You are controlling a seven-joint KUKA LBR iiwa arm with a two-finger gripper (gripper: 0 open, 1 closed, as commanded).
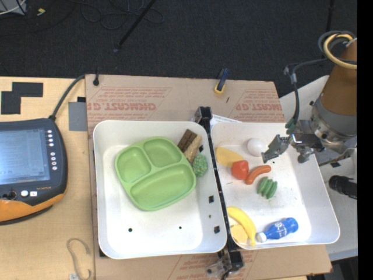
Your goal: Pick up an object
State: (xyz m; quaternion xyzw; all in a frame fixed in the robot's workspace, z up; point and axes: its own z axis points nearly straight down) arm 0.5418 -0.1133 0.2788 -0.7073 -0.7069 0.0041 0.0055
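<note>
Gripper (278, 147) above the right bin, nothing between its fingers.

Jaws: cannot tell whether parted or closed; the dark finger assembly points left, over the right bin's (317, 182) upper part, just right of the white egg (255, 146) and apart from it. Below-left of the fingers: red tomato (239, 170) touching an orange sausage (258, 172); green pepper piece (267, 187) just below those; yellow wedge (228, 155) near the divider. Bottom of same bin: banana (243, 224) by the lower-left corner, blue bottle (278, 229) lying on its side just right of it. Left bin (111, 214): green divided plate (154, 172), tilted; brown block (189, 140) and a green knobbly ball (200, 165) at its right edge, near the divider. Tablet pendant (29, 168) on the bench, far left.
</note>
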